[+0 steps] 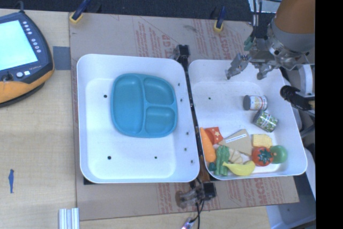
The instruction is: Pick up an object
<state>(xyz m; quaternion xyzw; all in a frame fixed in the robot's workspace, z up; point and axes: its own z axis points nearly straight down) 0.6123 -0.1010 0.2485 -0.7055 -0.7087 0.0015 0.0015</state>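
Grey gripper (pixel 247 68) seen spread, nothing grasped | small jar (pixel 255 102) lain just below it | green can (pixel 266 121) placed beyond.

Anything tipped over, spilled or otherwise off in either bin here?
Two small cans lie on their sides in the right bin, apart from the toy food heaped at its near edge. The blue divided plate sits flat in the left bin. Nothing looks spilled or damaged.
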